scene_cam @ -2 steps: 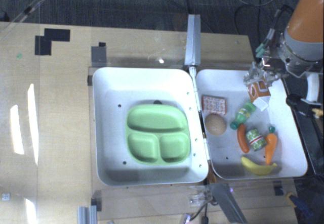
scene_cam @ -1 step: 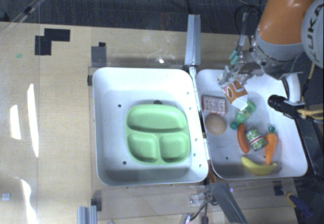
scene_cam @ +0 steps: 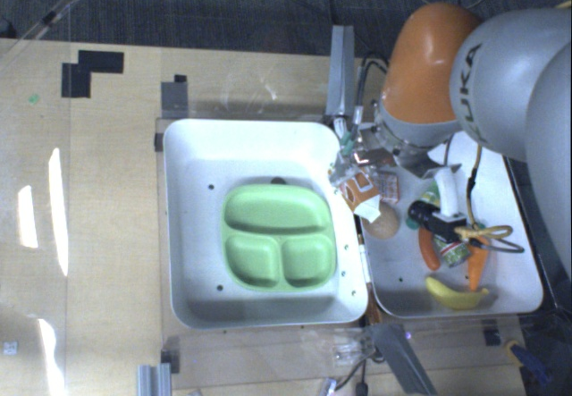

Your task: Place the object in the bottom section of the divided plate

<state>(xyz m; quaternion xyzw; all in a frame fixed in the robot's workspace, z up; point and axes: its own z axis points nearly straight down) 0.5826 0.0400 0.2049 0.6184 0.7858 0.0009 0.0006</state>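
Bulky grey arm point(scene_cam: 523, 81), glossy orange band point(scene_cam: 429, 50), dark lettering on the casing, thin black cables trailing

bench point(scene_cam: 98, 233): pale wood top | left white bin point(scene_cam: 192, 206) and right white bin point(scene_cam: 527, 282) side by side, rims touching | black angular marker point(scene_cam: 89, 71) near far-left corner | small dark block point(scene_cam: 180, 80) behind left bin | clear sheet glare at left

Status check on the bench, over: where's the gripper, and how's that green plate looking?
Gripper over the rim between the bins, something brown at its tip, grasp unclear. Green divided plate in left bin. Banana in right bin.
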